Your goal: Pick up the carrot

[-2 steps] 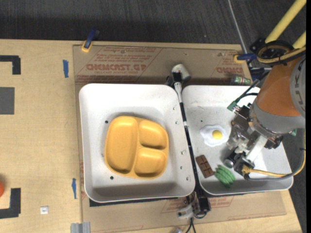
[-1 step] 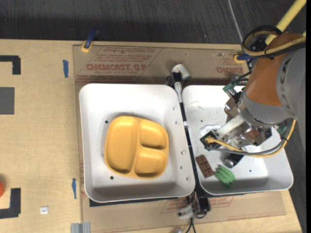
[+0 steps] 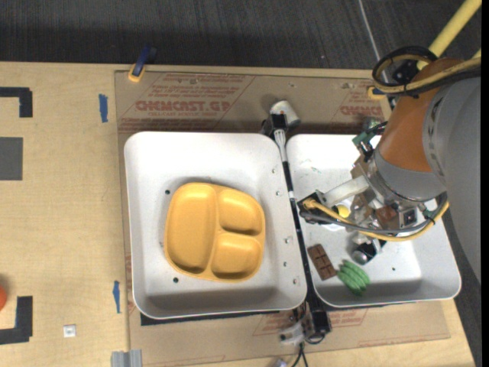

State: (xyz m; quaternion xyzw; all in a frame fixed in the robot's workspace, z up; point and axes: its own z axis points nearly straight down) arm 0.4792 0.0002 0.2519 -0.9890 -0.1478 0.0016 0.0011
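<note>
While the arm (image 3: 412, 140) reached in over the right bin (image 3: 428, 285), its gripper (image 3: 365, 232) hung low above the middle of that bin, wrapped in yellow cable. Whether the jaws were released or clenched could not be told, as the wrist and cabling covered them.

Where the carrot lay could not be established with certainty. It was judged most likely to lie in the right bin beneath the wrist. A small orange-red shape (image 3: 2, 297) at the far left edge of the surface (image 3: 61, 205) was too cut off to identify.

Near the gripper, toward the front of the right bin, lay a brown bar (image 3: 322, 261) and, just beside it, a green ridged item (image 3: 353, 276). The left bin (image 3: 153, 159) held a yellow divided plate (image 3: 215, 230), well apart from the gripper.

Risks noted:
- Closing on the wrong item, since the bar and the green item lay close to the descent point.
- A glancing contact, which would push a rounded, tapered carrot aside rather than seat it.
- Loose cable near the jaws catching on bin contents.
- An empty closure going undetected, as the target area was obscured.
</note>
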